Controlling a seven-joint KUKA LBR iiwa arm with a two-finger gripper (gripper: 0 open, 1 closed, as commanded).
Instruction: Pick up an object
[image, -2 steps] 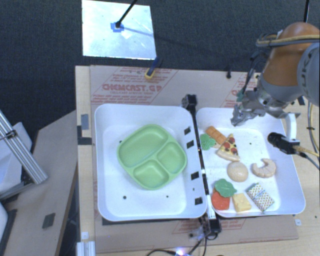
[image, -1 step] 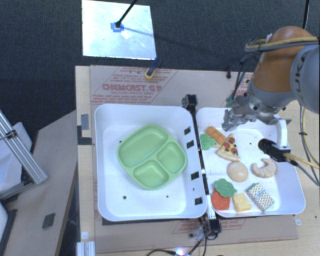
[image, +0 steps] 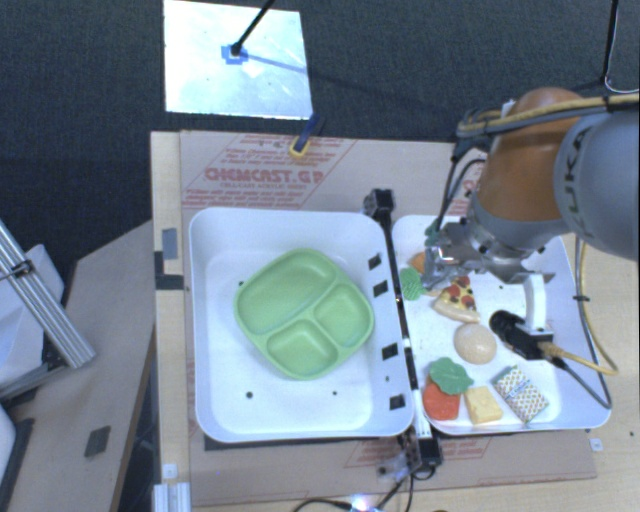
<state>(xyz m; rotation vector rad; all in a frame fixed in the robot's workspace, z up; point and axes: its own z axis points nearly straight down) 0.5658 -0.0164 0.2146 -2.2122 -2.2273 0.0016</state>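
- Gripper (image: 437, 265) low over the upper left part of the right bin (image: 565, 412), reached in from the right; cannot tell whether spread, pressed together or pinching anything.
- Just below and right of the gripper, a pizza slice (image: 457, 299) lying flat on the bin floor; cannot tell whether touched.
- Just left of the gripper, a small green piece (image: 411, 283) close to the bin's left wall, with a scrap of orange (image: 417, 262) above it, too small to make out.
- Below the pizza slice, a pale tan egg-shaped piece (image: 476, 343), apart from the slice.
- Along the near side of the same bin, a red tomato (image: 441, 401) with a green leafy top, a yellow cheese block (image: 483, 405) touching it on the right, and a blue-and-white patterned packet (image: 521, 392) just beside the block.
- Next door, the left bin (image: 225, 390), holding a green divided plate (image: 303, 313) with three compartments, set at a slant near the middle, well apart from the gripper.
- Under both bins, a cardboard sheet (image: 260, 172) with red lettering.
- Beyond the cardboard, a shiny square sheet (image: 238, 60) on the dark floor.
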